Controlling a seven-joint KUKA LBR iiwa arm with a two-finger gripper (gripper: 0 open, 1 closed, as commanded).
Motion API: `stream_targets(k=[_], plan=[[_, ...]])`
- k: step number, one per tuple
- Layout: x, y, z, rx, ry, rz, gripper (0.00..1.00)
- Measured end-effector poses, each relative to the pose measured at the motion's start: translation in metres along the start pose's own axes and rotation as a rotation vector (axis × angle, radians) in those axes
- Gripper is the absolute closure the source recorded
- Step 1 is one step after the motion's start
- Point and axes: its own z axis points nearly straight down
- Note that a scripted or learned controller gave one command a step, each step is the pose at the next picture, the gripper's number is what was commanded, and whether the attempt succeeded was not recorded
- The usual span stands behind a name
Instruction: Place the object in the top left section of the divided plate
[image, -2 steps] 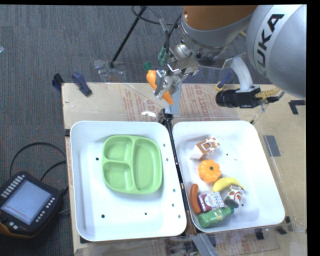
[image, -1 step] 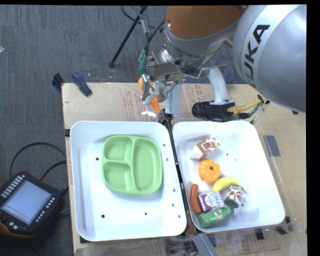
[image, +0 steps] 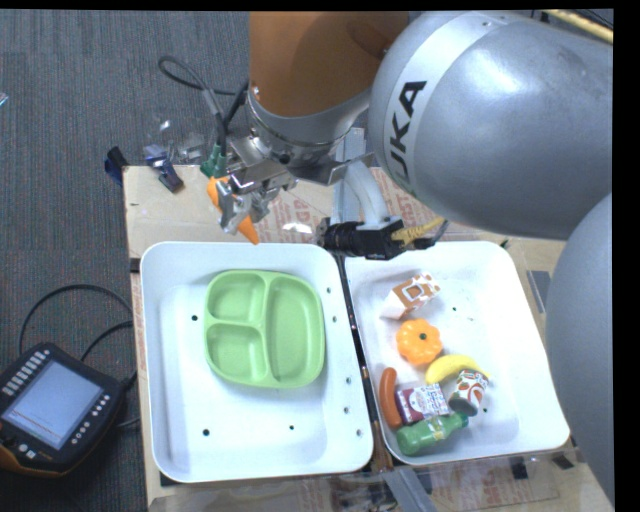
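While the tool (image: 245, 212) hangs over the tabletop (image: 150, 208) just beyond the far rim of the left bin (image: 170, 400), its fingers are closed on a toy carrot (image: 249, 233), whose orange tip points down toward that rim. The left bin holds a green divided plate (image: 265, 328) lying flat near its middle, well apart from the carrot. The right bin (image: 520, 330) holds a small orange-and-white carton (image: 415, 292), a toy pumpkin (image: 418, 342), a banana (image: 450, 368), a red sausage (image: 388, 395), a red-labelled can (image: 425, 400) and a green bottle (image: 432, 432), clustered toward the near side. A teach pendant (image: 50, 405) lies on the floor at the lower left.
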Motion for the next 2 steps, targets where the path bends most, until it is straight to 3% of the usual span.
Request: stream_targets(k=[1, 2], plan=[[-0.014, 0.025, -0.028, -0.003, 0.000, 0.071, 1.00], [0.015, -0.035, 0.012, -0.001, 0.000, -0.051, 1.00]])
